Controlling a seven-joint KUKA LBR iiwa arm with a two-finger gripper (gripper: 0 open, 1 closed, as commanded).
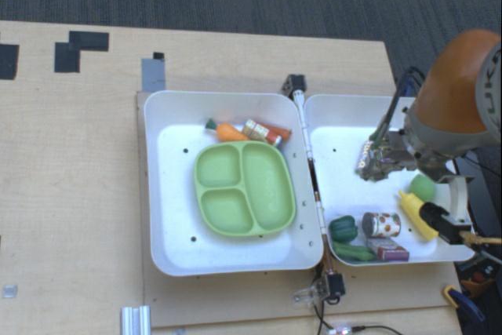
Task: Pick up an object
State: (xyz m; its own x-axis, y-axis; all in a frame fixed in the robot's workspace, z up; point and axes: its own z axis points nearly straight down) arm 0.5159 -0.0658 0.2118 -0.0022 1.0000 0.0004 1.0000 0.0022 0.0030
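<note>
- Nearest the camera in the right bin (pixel 345 129), along its near wall, sits a small cluster: a dark green pepper-like toy (pixel 343 228) at the left, a flatter green piece (pixel 354 252) just beside it, a small can (pixel 382 225) with a red-and-white label lying next to the pepper, and a pinkish-purple block (pixel 390 251) touching the near edge.
- Just right of the can there's a yellow toy (pixel 416 214) lying at a slant, with a light green ball (pixel 423 187) a little farther back beside it.
- Over to the arm now: it comes in from the right, orange band high over the right bin, wrist angled down and leftward.
- The gripper (pixel 375 162) hangs low over the middle of the right bin, well apart from the near cluster; whether its claw is apart or together, I cannot tell, the tip is too cluttered to read.
- Left bin (pixel 169 169): a pale green three-compartment plate (pixel 244 190) fills the middle.
- Farthest back, against the left bin's far wall, a toy carrot (pixel 227 132) and an orange-and-white packet (pixel 263 131) lie side by side, just beyond the plate's far rim.
</note>
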